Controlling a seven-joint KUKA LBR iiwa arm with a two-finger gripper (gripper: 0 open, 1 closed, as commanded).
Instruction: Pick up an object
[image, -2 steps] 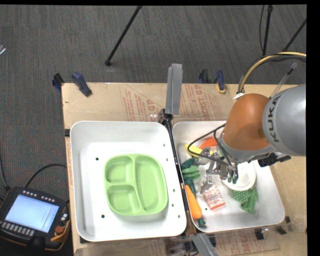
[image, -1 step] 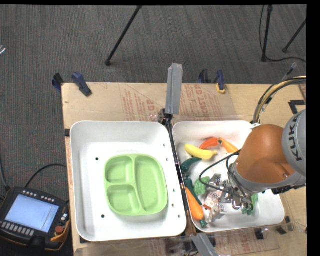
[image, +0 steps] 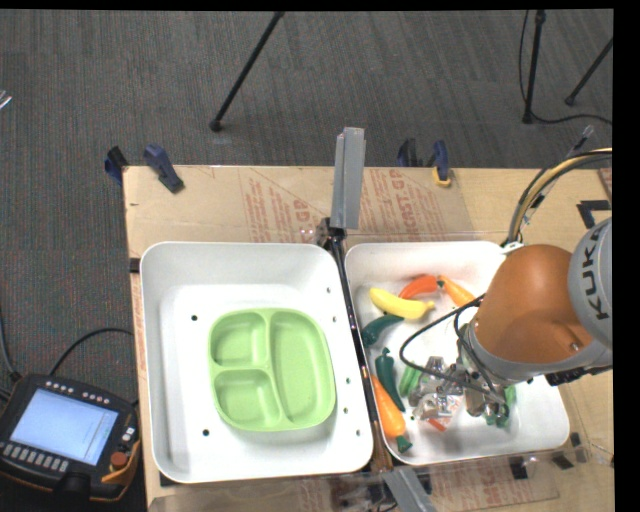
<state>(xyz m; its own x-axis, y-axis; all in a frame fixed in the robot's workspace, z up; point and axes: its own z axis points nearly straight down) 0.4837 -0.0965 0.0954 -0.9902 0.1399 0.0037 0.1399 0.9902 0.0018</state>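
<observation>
Vegetables, toy-like and glossy, lie loose in the right bin (image: 530, 440): a carrot (image: 389, 408) left of the gripper (image: 445, 400), a green pepper (image: 409, 381) between the two, a yellow banana (image: 401, 303) beyond it, an orange piece (image: 420, 286) farther still. Gripper sits low among them; grip state cannot be told, and nothing is visibly held. Left bin (image: 170, 280), well away from the tool, holds a green three-compartment plate (image: 271, 370).

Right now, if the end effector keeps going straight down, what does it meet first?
Probably the small reddish item lying under the end effector on the right bin floor, though depth is unclear from above.
</observation>
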